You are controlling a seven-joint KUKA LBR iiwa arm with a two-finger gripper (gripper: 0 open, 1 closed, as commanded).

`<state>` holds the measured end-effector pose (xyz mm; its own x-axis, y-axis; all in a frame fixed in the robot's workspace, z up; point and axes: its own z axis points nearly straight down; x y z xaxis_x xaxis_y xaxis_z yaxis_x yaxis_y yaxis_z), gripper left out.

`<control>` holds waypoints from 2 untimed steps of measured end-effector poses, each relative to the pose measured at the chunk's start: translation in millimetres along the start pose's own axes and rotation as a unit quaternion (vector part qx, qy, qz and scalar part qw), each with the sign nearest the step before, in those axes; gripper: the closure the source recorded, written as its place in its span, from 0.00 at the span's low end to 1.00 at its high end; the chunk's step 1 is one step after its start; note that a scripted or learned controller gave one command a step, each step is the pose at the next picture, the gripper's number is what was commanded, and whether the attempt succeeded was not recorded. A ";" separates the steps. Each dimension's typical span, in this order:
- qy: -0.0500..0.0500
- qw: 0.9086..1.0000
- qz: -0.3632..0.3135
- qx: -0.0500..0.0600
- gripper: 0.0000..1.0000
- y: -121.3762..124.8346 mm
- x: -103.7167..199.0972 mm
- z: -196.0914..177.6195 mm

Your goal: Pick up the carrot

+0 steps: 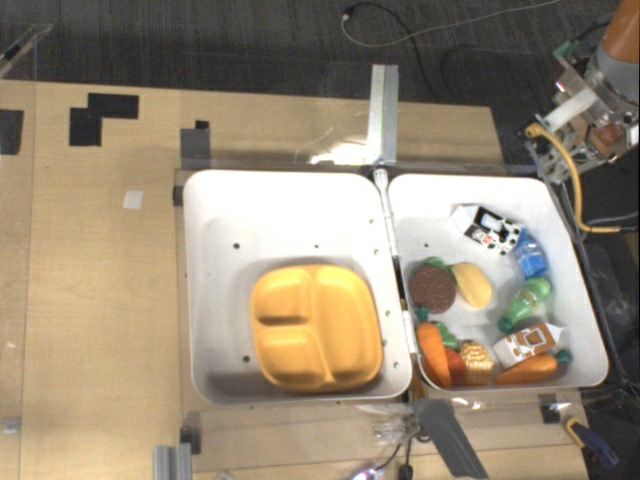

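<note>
The carrot (432, 354) lies in the right bin (570, 230), tucked into the near left corner, tight against the wall that divides the two bins, its green top pointing toward the far side. Just beyond that top sits a round brown piece (434, 287), with a pale yellow lump (473, 285) beside it. Touching the carrot's right side is a small ear of corn (476, 356), then a brown-and-white carton (527, 342) and a long orange piece (528, 370) along the near wall. Further back are a green bottle (526, 303), a blue item (531, 259) and a black-and-white carton (486, 227). Over in the left bin (215, 228), a yellow divided plate (316, 325) sits alone. And the gripper (588, 128) hangs well apart from the carrot, outside the right bin's far right corner, carrying nothing visible; whether it is released or clenched cannot be told from here.
</note>
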<state>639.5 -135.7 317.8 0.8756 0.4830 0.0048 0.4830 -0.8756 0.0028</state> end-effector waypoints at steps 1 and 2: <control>-0.002 0.998 0.067 0.002 1.00 -13.3 -2.5 158.5; 0.000 0.989 0.150 0.001 1.00 -39.5 40.0 211.2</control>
<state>656.6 -81.8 106.6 0.9793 0.2023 0.0043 0.2023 -0.9793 -0.0014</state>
